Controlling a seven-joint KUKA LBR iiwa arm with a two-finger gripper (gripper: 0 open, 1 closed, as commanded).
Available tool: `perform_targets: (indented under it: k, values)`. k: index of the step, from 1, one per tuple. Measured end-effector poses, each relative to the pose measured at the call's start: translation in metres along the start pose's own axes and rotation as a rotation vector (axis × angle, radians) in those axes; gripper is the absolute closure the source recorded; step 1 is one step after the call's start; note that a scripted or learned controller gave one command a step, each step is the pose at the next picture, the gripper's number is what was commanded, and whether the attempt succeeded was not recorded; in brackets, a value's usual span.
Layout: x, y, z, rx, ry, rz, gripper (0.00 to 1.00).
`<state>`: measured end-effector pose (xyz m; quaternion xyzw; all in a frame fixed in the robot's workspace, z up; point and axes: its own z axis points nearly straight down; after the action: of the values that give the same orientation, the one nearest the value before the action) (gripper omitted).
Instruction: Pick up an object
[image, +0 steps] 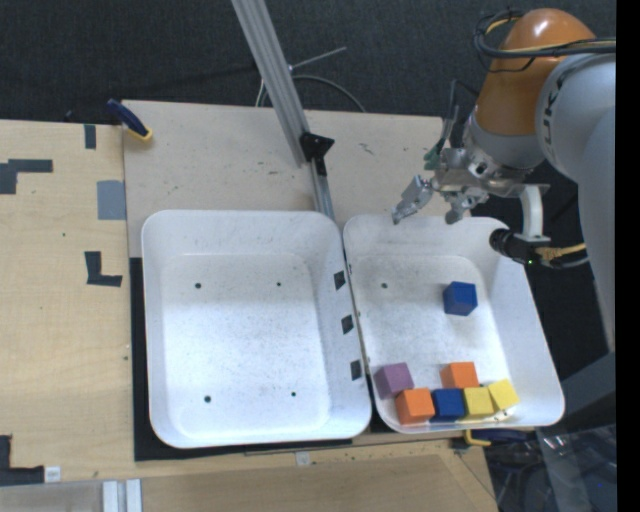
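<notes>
Blue cube (460, 298) | right bin (520, 300) | jaws (430, 207) open above far rim

Two bins side by side on the counter (60, 300): left bin (160, 240), right bin (520, 300), rims touching in the middle. In the right bin, one cube (460, 298) sits alone toward the right wall, mid-depth. A cluster of six cubes (446, 392) packs the near edge, w/ one cube at the cluster's left end. Gripper (432, 205) is above the right bin's far rim.
</notes>
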<state>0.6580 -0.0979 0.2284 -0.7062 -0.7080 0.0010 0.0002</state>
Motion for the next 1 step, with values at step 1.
perform_targets:
  k: [1]
  values:
    - [-0.0474, -0.0381, 0.0611, 0.008, 0.0, 0.007, 0.0]
